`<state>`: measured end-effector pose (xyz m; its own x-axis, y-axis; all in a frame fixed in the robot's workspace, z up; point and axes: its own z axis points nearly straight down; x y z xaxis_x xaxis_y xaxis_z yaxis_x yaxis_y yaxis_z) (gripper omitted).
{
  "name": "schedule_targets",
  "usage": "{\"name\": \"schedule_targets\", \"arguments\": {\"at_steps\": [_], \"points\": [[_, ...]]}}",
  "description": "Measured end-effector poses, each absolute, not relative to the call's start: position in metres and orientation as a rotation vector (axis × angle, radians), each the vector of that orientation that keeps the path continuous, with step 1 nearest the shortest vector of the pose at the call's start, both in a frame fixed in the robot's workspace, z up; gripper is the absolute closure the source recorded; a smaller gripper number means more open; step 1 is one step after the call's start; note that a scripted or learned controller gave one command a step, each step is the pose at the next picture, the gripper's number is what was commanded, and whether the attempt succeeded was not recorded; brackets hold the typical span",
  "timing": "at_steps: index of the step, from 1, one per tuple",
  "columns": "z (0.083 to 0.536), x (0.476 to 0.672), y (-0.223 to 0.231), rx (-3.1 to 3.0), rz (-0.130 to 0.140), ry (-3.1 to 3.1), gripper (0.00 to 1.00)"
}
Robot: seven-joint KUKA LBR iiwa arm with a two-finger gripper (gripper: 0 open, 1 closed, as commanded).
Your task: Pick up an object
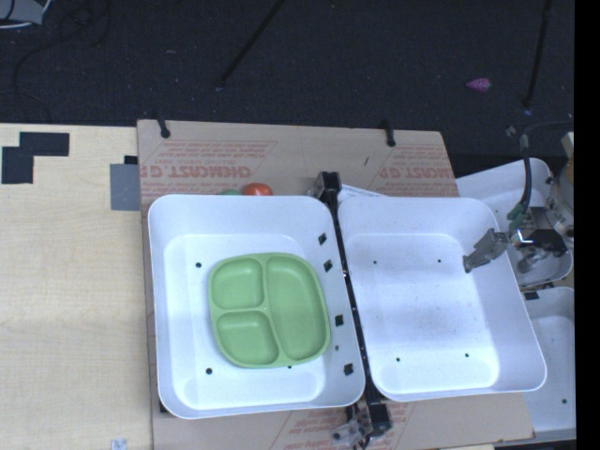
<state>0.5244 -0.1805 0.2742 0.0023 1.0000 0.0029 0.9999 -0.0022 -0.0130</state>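
A green plate (269, 309) with three compartments lies flat in the left bin (178, 251), a little toward that bin's near right corner and apart from its walls. Behind the left bin's far edge, a small red and orange thing (256, 190), perhaps a toy fruit, rests on the cardboard sheet (281, 162) that lies under both bins. At the right bin's (422, 298) far right corner the gripper (487, 249) hangs just inside the rim, with the arm's wrist (544, 237) beyond the bin's right edge.
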Motion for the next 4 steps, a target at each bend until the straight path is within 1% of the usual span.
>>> {"name": "schedule_targets", "arguments": {"at_steps": [1,2,3,4], "points": [[0.280,0.526,-0.180,-2.220,0.002,-2.219,0.00],[0.220,0.525,-0.189,-2.217,0.007,-2.215,0.00],[0.168,0.516,-0.195,-2.217,0.006,-2.215,0.00],[0.108,0.519,-0.201,-2.217,0.005,-2.216,0.00]]}}
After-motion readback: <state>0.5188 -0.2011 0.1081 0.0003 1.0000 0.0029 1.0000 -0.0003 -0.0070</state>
